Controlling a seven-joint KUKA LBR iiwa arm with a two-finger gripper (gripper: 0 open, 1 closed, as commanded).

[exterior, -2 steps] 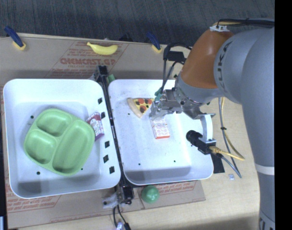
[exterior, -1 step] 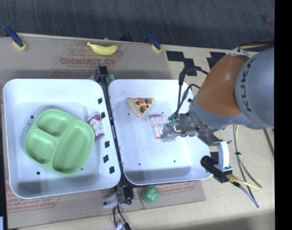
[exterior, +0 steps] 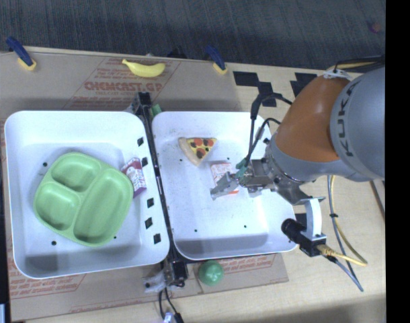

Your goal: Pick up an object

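One small packet (exterior: 222,172) at frame centre looks light, crinkly, slippery; the hand (exterior: 226,186) hovers there, grip state unclear; pinch its edge.

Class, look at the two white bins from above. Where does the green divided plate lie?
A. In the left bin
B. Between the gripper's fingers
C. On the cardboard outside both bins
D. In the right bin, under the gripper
A: the green divided plate lies flat on the floor of the left bin, while the gripper is over the right bin, near the pizza slice toy.
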